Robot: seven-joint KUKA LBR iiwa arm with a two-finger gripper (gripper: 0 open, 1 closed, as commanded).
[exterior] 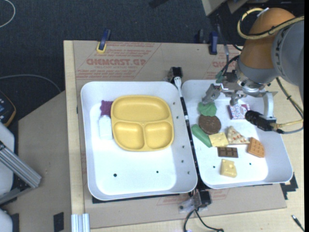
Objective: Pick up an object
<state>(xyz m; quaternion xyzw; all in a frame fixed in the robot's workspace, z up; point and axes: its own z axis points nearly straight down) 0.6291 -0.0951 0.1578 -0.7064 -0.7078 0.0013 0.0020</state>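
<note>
Overhead, metal hand [222, 94] w/ spread fingers above round brown cookie [210, 124].

Cardboard-topped bench [140, 59], left bin [140, 178], right bin [263, 170] side by side

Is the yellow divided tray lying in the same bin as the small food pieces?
No, the yellow tray lies in the left bin, while the food pieces, such as the waffle, lie in the right bin.

Bright, even light; soft shadows, slight blur.
</note>
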